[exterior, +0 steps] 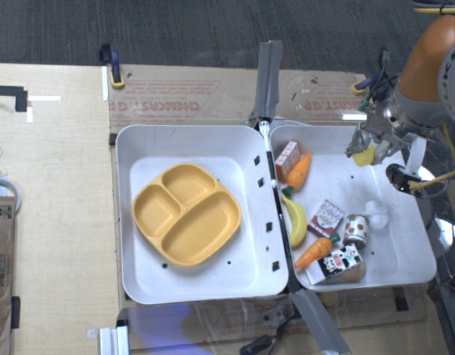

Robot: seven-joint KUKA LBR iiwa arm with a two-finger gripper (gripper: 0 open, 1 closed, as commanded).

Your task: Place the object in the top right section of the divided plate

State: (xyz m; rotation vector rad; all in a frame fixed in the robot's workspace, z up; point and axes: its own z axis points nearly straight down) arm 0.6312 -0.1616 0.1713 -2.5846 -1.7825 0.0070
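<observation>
One small yellow object (364, 154) sits right at the jaws, at the far edge of the right bin (427, 266). Whether the jaws are apart or clamped on it cannot be told from this angle. It is taken here to be the task's thing. It looks like a toy piece of moulded plastic: probably light, stiff and smooth, so it is more likely to slip than to crush. A grip across its narrow middle looks safest.

The grey arm (427, 65), with its orange band just above the wrist, reaches in from behind the jaws and points them down at the bin floor.

Nearer the camera than the jaws lie a white crumpled lump (376, 213), a can (355, 229), a red-and-white packet (328, 217) and a cow-print carton (338, 263). To their side, toward the bins' shared wall, are two carrots (300, 168), a small box (286, 156) and a banana (294, 222).

Well apart from the jaws, across that wall, the yellow divided plate (186, 213) rests in the left bin (138, 276), with nothing in its three sections.
</observation>
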